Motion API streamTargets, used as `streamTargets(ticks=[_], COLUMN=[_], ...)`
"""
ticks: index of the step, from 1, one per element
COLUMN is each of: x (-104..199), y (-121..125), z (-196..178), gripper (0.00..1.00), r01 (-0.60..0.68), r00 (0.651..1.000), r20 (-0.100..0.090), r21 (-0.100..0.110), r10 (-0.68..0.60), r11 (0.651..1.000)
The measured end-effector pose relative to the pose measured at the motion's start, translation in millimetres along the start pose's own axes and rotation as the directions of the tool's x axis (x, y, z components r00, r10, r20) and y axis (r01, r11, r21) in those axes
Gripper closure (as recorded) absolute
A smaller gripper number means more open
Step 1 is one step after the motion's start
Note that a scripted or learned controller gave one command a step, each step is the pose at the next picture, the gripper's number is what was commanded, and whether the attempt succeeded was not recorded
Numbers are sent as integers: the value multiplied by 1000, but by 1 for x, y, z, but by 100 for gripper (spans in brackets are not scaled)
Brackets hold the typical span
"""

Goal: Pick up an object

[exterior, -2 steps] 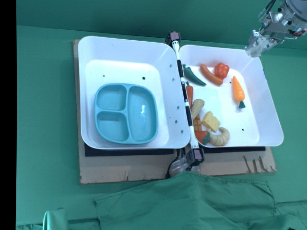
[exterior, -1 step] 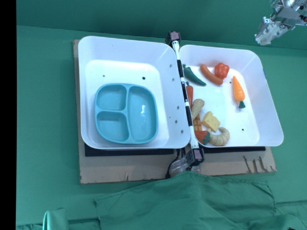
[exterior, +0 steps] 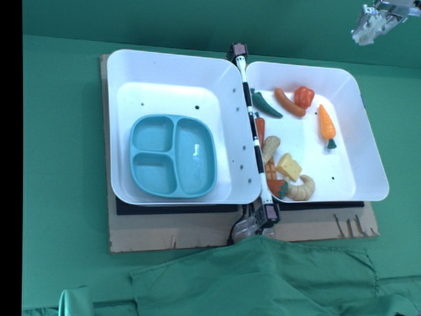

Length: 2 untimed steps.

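1. Two shallow white plastic bins are seen side by side on a green-covered desk [exterior: 59, 143], resting on a flat brown cardboard sheet [exterior: 151, 237].
2. The left white bin [exterior: 227, 110] holds a light blue plastic plate with three compartments [exterior: 173, 156], which lies toward the bin's 7 o'clock corner.
3. The right white bin [exterior: 358, 150] holds a scatter of small toy foods.
4. A dark green toy pepper [exterior: 266, 104] lies at the bin's 10 o'clock, just beside the left wall.
5. An orange-brown toy sausage [exterior: 289, 102] lies at 3 o'clock of the green pepper, and a red toy bell pepper [exterior: 303, 96] is found touching the sausage's far end.
6. An orange toy carrot with a green tip [exterior: 327, 126] lies at the bin's 3 o'clock side, apart from the other items.
7. A tan ridged toy bread piece [exterior: 270, 147] lies near the left wall, with a yellow toy cheese wedge [exterior: 288, 167] just beside it at 5 o'clock.
8. A tan toy croissant [exterior: 302, 189] lies at the bin's 7 o'clock corner, touching a small orange and green toy [exterior: 277, 187] at its 9 o'clock.
9. A slim red toy [exterior: 260, 129] lies along the left wall.
10. The pale metal tool [exterior: 369, 29] is seen at 1 o'clock of the view, above the green desk and well apart from the right bin; whether its jaws are apart or together cannot be told, and nothing is seen held.
11. A fold of green cloth [exterior: 263, 275] lies at 6 o'clock of the view.
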<state>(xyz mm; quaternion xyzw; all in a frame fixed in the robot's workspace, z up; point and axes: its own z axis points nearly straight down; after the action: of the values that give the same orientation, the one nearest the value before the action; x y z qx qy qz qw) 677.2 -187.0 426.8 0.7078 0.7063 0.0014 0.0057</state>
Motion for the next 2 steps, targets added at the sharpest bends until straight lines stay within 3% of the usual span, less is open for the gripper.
streamTargets(ticks=[2], x=[0], y=[12], z=[-46], gripper=[100], r01=[-1], r00=[1000], r20=[0], r21=[2], r10=[1], r11=[1000])
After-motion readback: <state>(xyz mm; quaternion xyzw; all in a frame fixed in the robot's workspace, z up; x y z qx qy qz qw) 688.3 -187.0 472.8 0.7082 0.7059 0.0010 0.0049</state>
